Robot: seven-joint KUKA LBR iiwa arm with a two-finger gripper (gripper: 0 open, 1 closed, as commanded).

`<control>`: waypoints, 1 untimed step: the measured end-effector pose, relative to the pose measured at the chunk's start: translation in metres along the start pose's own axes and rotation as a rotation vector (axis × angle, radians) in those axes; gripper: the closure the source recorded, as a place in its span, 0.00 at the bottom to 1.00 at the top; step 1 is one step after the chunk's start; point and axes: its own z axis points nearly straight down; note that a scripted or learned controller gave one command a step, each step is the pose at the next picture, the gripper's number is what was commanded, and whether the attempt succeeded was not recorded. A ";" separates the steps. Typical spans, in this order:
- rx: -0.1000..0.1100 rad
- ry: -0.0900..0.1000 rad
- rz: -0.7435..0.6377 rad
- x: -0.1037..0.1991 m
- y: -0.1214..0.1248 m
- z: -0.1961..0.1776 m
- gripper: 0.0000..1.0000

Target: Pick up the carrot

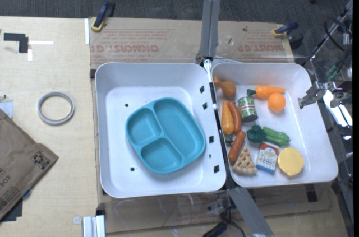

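The long orange plastic toy carrot with a green top (pixel 268 91) lies flat near the back of the right shallow white bin (pixel 314 135), running left to right, its green end pointing toward the small green-labelled toy can (pixel 247 108) and its right part just above, apparently touching, the round orange toy fruit (pixel 276 102). The step in hand looks like the approach: nothing is gripped and the carrot sits untouched among the other toy food. To do it well, the arm probably needs to come down over the carrot's middle, with the closing direction across the carrot's short width, not along its length. The orange fruit crowds the front side near the right end, so a grasp point toward the left-centre of the carrot seems safer, keeping clear of the can too. The smooth, tapered plastic could squirt out if pinched near the tip. The grey metal two-finger gripper (pixel 314 94) sits at the right wall of the right bin, well apart from the carrot, touching no toy; whether it is apart or together cannot be told, it is too small and cluttered. The left white bin (pixel 106 135) holds a teal three-compartment plastic plate (pixel 165 135), not involved here
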 end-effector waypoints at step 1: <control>0.002 0.001 0.136 0.017 0.048 0.082 0.00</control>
